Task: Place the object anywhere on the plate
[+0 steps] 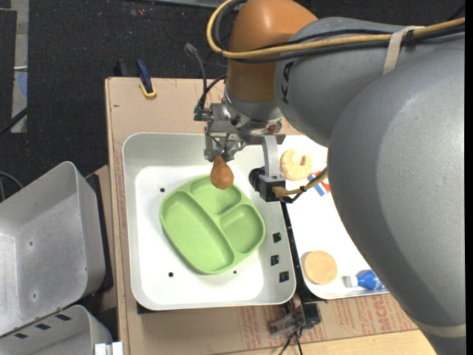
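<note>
Hanging from closed jaws (pixel 222 156), brown object (pixel 221 174) above green plate (pixel 213 228) rim.

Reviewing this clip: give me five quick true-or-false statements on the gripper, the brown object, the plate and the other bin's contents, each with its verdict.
1. The gripper has the brown pear-shaped object between its fingers. True.
2. The green divided plate lies in the right bin. False: it lies in the left bin.
3. The brown object hangs over the plate's far edge. True.
4. The plate has a single undivided well. False: ridges split it into three compartments.
5. The right bin holds a round tan disc near its front. True.
</note>
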Action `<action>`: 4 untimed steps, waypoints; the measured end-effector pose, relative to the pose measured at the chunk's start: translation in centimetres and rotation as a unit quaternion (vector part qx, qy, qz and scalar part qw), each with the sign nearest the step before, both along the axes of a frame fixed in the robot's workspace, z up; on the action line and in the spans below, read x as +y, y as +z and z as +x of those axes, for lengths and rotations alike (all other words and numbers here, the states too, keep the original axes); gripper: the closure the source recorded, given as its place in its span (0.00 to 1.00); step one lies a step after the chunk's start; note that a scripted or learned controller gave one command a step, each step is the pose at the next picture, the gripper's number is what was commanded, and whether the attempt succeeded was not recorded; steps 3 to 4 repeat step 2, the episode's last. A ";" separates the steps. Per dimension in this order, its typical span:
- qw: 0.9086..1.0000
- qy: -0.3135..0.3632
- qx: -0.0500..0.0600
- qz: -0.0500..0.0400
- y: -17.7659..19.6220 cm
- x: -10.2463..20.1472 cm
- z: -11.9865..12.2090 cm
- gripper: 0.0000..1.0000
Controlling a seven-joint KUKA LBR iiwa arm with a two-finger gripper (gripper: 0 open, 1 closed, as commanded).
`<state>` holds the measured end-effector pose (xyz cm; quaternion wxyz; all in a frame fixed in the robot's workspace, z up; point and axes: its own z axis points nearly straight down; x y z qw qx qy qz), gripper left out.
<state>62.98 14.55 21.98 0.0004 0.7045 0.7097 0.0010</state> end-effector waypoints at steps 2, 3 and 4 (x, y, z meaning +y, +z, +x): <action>1.000 -0.002 0.001 -0.001 0.4 4.9 1.4 0.00; 1.000 -0.002 0.001 -0.001 0.4 4.9 1.4 0.00; 1.000 -0.002 0.001 -0.001 0.4 4.9 1.4 0.00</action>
